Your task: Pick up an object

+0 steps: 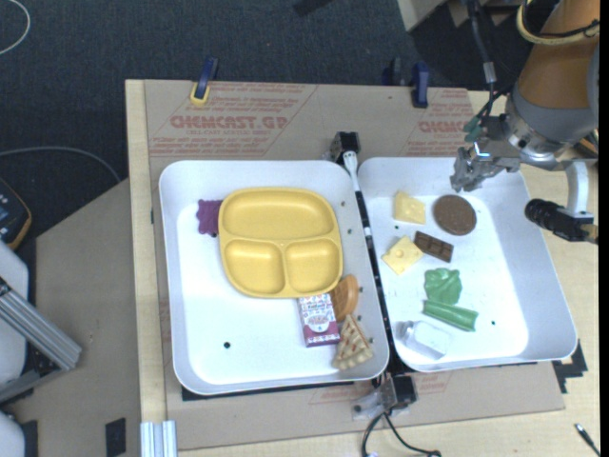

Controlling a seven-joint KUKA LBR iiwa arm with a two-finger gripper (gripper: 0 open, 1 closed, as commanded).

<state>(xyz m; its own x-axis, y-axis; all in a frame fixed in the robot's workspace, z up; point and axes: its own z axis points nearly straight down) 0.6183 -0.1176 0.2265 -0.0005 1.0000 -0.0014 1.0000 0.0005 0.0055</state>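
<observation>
While our gripper [468, 174] hovers just above the brown cookie [455, 214] in the right bin [542, 284], we cannot tell its fingers' state

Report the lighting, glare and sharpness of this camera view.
Camera view: even overhead light, soft shadows; the white bins look bright, nearly washed out; the yellow tray is sharp with mild sheen; the gripper is small and slightly blurred.
</observation>
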